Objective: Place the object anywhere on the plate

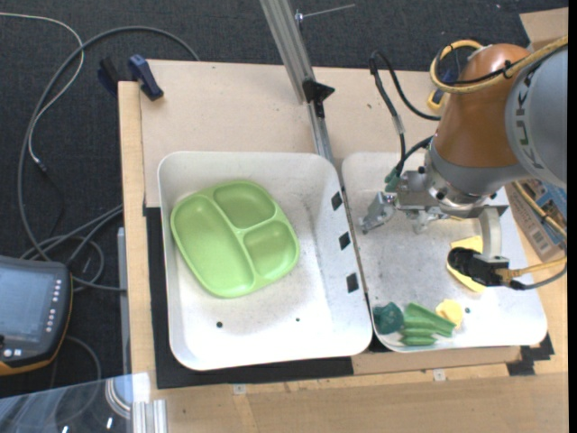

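A smooth, lime-green plastic plate (236,238), rounded and moulded into three compartments, lies in the left bin (180,332), toward its left and far side. The bin is a shallow white tray with rounded corners and a finely speckled floor.

In the right bin (406,273) the gripper (371,219), bare grey metal, points left above the bin's far-left part, close to the wall shared with the other bin. From this angle I cannot tell whether it is released or clenched.

The loose things lie well apart from the plate, along the right bin's near edge. They are a dark green lumpy piece (389,317), a bright green ridged pod-like piece (422,324) touching it on the right, and a small yellow chunk (449,312) just beside that. A larger flat yellow piece (465,246) lies farther back and to the right, partly hidden.

The bench (225,106) is pale matt board. A ribbed aluminium rail (288,34) slants across its far side.
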Motion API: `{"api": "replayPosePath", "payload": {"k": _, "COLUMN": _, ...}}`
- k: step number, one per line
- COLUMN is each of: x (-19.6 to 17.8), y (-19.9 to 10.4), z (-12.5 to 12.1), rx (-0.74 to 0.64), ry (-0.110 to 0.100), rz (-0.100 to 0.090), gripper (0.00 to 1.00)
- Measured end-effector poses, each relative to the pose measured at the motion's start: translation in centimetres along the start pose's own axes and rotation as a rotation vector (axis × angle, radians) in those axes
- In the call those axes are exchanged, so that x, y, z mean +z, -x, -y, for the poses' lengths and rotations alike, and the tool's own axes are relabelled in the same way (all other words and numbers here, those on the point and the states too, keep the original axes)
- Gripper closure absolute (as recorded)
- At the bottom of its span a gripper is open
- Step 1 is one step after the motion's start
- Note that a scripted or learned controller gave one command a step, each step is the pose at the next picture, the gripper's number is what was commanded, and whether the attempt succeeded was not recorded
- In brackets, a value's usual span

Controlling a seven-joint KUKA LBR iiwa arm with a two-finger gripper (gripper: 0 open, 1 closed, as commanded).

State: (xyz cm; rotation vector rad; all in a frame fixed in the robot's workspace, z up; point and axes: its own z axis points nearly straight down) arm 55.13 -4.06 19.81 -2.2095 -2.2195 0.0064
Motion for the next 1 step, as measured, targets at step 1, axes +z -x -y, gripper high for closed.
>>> {"api": "replayPosePath", "payload": {"k": 1, "x": 0.54, "y": -2.04, "z": 1.52, "rx": 0.002, "ry": 0.004, "rz": 0.001, "gripper": 0.00}}
